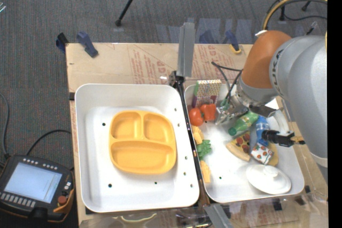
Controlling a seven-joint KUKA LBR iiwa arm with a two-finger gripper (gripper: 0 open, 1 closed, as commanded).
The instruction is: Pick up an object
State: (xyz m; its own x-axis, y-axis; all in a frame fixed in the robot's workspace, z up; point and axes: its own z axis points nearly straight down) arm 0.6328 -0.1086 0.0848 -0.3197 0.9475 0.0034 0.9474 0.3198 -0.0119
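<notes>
The arm reaches in from the right and its hand (228, 110) sits low in the right bin (235, 189), near that bin's far left part. Whether the hand is clenched or released cannot be told; metal parts and cables blur together there.

Just left of the hand lie a red tomato (195, 116) and a red pepper-like piece (208, 111), touching each other; the pepper piece is right beside the hand. A green bottle (243, 122) lies tilted just right of the hand, and a blue-and-white packet (260, 132) lies beyond it. A pizza slice (239, 147) rests near the bin's middle, with a small red-and-white carton (261, 154) beside it. A white lidded dish (268, 179) stands at the near right corner. Along the left wall lie a yellow corn cob (197, 135), a green leafy piece (203, 148) and a second yellow piece (205, 171). A striped box (207, 89) stands at the far wall.

The left bin (91, 168) holds a yellow divided plate (142, 142), lying flat near its middle.
</notes>
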